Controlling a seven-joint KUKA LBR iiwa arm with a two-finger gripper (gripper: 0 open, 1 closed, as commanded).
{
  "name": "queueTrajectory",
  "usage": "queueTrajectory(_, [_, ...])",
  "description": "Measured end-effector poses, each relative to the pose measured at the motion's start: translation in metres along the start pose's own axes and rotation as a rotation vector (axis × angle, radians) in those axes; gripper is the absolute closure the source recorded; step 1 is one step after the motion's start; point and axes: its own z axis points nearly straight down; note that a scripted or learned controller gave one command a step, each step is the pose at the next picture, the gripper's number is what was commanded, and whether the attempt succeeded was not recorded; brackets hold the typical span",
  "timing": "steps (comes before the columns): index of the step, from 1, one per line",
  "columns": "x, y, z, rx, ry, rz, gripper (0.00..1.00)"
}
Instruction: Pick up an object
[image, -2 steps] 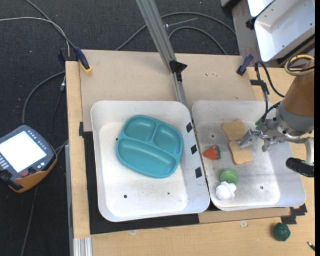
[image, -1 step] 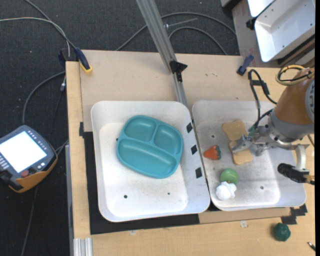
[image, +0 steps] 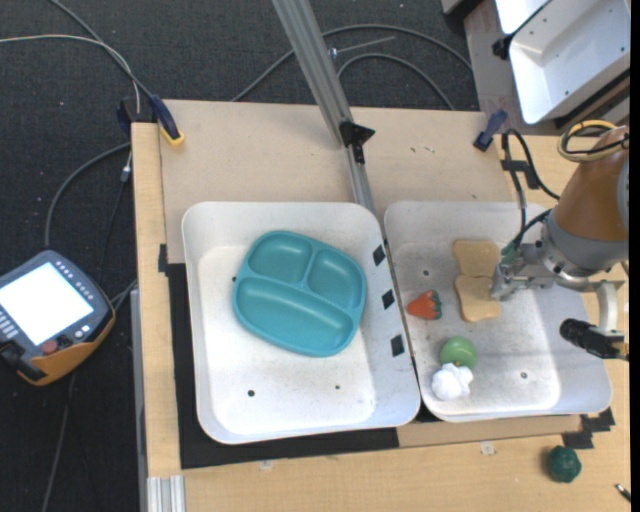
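We see two shallow white plastic bins side by side on a tan wooden bench. The left bin holds a teal plastic plate with three compartments, lying flat towards the far half of the bin and slightly rotated.

The right bin holds the pickable objects. Two tan, roughly square pieces resembling bread slices lie in the far middle of this bin, one behind the other and overlapping. To their left, close to the wall shared with the left bin, we note a small red object with a green tip. Nearer to us sits a green ball, and just in front of it, touching or almost touching, a white lumpy object.

The grey arm with the orange section enters from the right, and its two-finger gripper is down in the right bin at the right edge of the tan slices, in contact with or just above the nearer one. We cannot tell how far apart its tips stand, nor whether anything lies between them.

Outside the bins, a dark green ball rests on the bench near the right corner. A handheld control pendant with a lit white screen lies on the dark floor at far left.
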Motion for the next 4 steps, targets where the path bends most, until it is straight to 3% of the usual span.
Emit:
queueTrajectory(2, [0.000, -0.005, -0.110, 0.009, -0.001, 0.000, 1.00])
queueTrajectory(3, [0.054, 0.004, -0.123, 0.011, 0.003, -0.006, 1.00])
queueTrajectory(4, [0.108, 0.012, -0.113, 0.017, 0.003, -0.005, 1.00])
